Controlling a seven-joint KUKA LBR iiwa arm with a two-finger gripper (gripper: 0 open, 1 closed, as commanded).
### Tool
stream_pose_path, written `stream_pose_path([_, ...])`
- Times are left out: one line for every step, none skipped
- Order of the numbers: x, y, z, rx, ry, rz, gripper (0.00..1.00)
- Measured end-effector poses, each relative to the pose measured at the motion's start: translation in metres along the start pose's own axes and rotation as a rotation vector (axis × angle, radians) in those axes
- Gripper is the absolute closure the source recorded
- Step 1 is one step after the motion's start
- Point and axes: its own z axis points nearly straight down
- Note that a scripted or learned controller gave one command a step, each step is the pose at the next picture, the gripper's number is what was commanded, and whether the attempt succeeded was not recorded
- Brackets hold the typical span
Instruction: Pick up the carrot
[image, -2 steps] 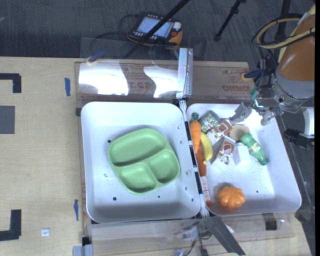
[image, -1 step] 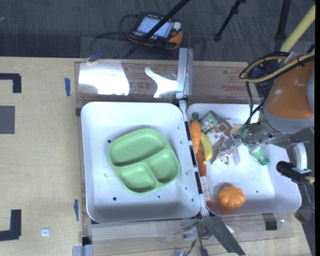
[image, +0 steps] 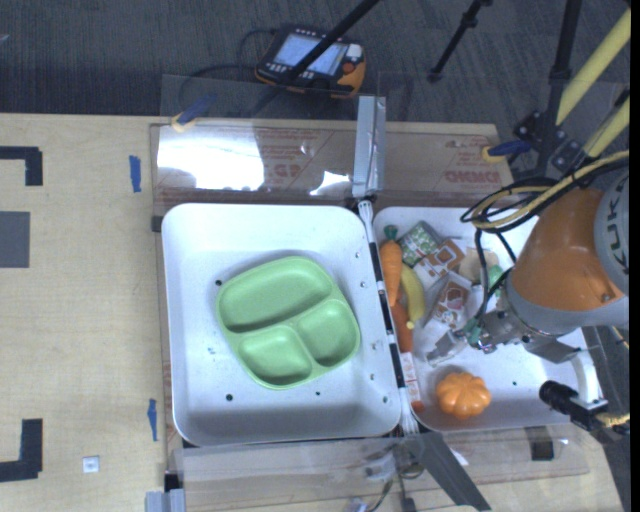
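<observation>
The carrot (image: 392, 268) lies in the right bin (image: 520, 400), hard against the wall it shares with the left bin (image: 190, 300), its long axis running along that wall from far to near. A yellow banana-like piece (image: 412, 288) lies just beside it on the right, roughly parallel, and beyond that sit some printed packets or small boxes (image: 440, 262) toward the bin's far end. The gripper (image: 450, 338) is low in the same bin, among the packets and nearer the camera than the carrot's middle, so the carrot lies to the left of it and a little farther away, with the yellow piece between them. Whether the fingers are apart or together I cannot tell; glare and clutter hide them, and nothing is visibly held. A small orange pumpkin (image: 462, 393) sits at the near end of the right bin. The left bin holds a green divided plate (image: 288, 320) with nothing in its three compartments. By my judgement the grasp would need the fingers closing across the carrot's width.
</observation>
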Motion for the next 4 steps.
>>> stream_pose_path([0.008, -0.015, 0.016, -0.007, -0.003, -0.173, 0.00])
stream_pose_path([0.017, -0.015, -0.082, -0.003, -0.002, -0.311, 0.00])
stream_pose_path([-0.016, -0.021, 0.016, -0.008, -0.006, -0.389, 0.00])
stream_pose_path([-0.016, -0.019, 0.005, -0.013, -0.009, -0.387, 1.00])
